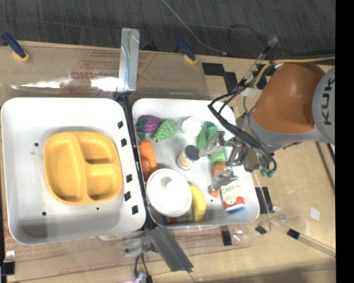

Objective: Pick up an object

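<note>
The arm's housing [327, 102] reads "KU". Its gripper [219, 178], fingers' state unclear, hovers just above the small carton [232, 198], right of the white bowl [168, 191].

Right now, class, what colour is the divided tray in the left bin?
Yellow divided plastic tray, clearest in the camera view.

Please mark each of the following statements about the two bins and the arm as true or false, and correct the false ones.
1. The yellow divided tray lies in the left bin. True.
2. The banana lies in the left bin. False: it is in the right bin, beside the white bowl.
3. The gripper is over the right bin. True.
4. The purple grapes lie at the near edge of the right bin. False: they are near its far left corner.
5. The white bowl rests on the yellow tray. False: it is in the right bin.
</note>
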